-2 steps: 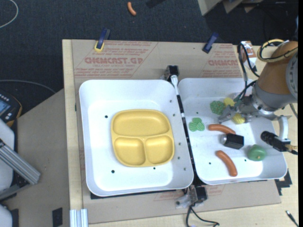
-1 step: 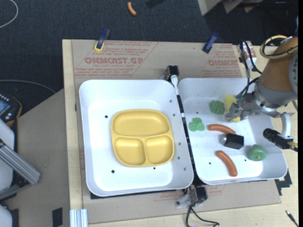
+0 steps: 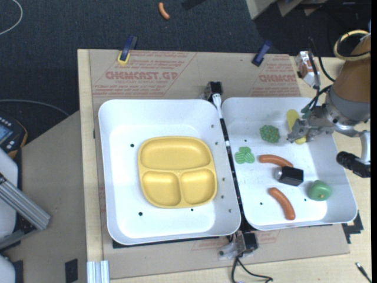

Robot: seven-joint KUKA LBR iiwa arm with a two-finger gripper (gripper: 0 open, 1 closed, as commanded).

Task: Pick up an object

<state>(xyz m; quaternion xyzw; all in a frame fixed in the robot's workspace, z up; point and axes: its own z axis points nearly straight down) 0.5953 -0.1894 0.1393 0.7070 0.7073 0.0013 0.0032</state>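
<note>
Two shallow white plastic bins side by side on a brown bench (image 3: 177,69) with red print, held by blue and yellow clamps. In the left bin (image 3: 118,122), a glossy yellow plate (image 3: 177,171), rounded-square, split into three compartments. In the right bin (image 3: 336,208), a scatter of small toy foods: a knobbly dark green broccoli head (image 3: 270,134), a flat bright green leafy piece (image 3: 244,155), a smooth orange sausage (image 3: 274,160), a second orange sausage (image 3: 282,203) lying slantwise lower down, a matte black block (image 3: 290,175) touching the end of the upper sausage, a round green apple (image 3: 319,190) near the right wall, and a curved yellow banana (image 3: 294,122) near the far wall. Reaching in from the right, the grey arm with its orange band, gripper (image 3: 301,133) low over the banana's lower end. Fingers too small and shadowed to read: cannot tell how far open, nor whether anything sits between them. Out on the dark floor beyond the bench, one more small orange piece (image 3: 164,10).
</note>
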